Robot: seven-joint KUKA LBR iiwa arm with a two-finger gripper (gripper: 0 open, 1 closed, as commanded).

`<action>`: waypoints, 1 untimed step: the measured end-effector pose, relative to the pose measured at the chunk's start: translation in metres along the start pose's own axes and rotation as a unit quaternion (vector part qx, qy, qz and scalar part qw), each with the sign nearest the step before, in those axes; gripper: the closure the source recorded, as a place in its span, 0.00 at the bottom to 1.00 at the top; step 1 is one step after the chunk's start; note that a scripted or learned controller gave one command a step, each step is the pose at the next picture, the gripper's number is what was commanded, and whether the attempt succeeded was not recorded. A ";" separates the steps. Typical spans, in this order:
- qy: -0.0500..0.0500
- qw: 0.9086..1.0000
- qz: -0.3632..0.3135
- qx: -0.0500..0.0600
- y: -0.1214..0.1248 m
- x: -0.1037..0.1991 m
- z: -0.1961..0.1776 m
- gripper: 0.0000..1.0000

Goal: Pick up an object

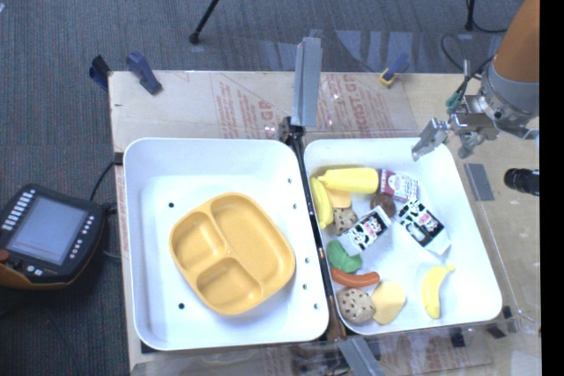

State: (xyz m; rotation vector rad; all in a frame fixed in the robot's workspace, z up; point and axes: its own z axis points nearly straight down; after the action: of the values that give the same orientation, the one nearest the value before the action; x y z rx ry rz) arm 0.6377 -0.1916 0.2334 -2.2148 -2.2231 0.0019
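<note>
The right bin (471, 216) holds several toy foods. Among them are a yellow bottle (351, 180), a maroon carton (402, 186), two cow-print milk cartons (367, 231) (424, 224), a banana (434, 290), a hot dog (356, 279), a cookie (356, 305), a yellow wedge (389, 301) and a green piece (344, 258). My gripper (449, 140) hangs above the bin's far right corner, open, with nothing between its fingers. It is apart from all the objects.
The left bin (150, 189) carries a yellow divided plate (231, 253). A metal post (307, 88) stands between the bins at the back. A control pendant (44, 233) lies off the bench at the left. Clamps and tripod legs sit behind the bench.
</note>
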 end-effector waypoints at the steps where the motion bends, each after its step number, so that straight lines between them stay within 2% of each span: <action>1: -0.001 1.000 0.022 -0.003 0.008 -0.006 0.128 0.00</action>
State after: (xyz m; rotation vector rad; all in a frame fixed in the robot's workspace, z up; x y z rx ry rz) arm 0.6456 -0.1974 0.1050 -2.2676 -2.1783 -0.0036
